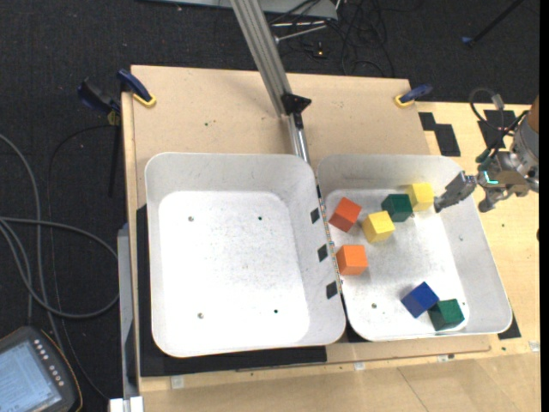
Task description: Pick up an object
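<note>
Jaws (473, 194) spread and bare at the right bin's (489, 264) upper right rim
Nearest lies a yellow cube (421, 196) beside a green cube (397, 206); further off in the bin, two orange cubes (345, 214), a blue cube (419, 299)

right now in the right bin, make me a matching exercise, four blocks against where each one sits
Blocks:
1. blue block
2. yellow block by the gripper
3. lower orange block
4. upper green block

Places:
A. nearest the left bin
B. touching the lower green block
C. between the two yellow blocks
D. farthest up the right bin

Pairs: 1-B, 2-D, 3-A, 4-C
</note>
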Robot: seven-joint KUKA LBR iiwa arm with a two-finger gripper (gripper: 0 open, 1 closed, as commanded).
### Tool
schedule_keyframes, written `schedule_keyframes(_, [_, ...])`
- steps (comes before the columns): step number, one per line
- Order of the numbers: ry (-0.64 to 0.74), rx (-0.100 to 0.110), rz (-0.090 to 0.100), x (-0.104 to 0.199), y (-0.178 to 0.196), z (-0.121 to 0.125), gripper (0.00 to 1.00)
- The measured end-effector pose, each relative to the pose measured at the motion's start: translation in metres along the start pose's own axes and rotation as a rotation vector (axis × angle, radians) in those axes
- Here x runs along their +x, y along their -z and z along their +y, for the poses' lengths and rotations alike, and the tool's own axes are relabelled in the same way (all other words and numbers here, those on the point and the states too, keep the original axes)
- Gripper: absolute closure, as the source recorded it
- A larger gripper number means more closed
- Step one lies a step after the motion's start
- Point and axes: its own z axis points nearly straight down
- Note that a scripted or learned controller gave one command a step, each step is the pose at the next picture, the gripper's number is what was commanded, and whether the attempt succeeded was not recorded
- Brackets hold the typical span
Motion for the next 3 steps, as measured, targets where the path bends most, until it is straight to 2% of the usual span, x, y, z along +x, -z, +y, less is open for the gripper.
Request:
schedule_keyframes(1, [0.001, -0.004, -0.002, 0.0, 0.002, 0.001, 0.0])
schedule_keyframes(2, [-0.001, 0.002, 0.0, 0.003, -0.061, 0.002, 0.0])
schedule_keyframes(3, [-0.002, 0.001, 0.0, 0.003, -0.105, -0.001, 0.0])
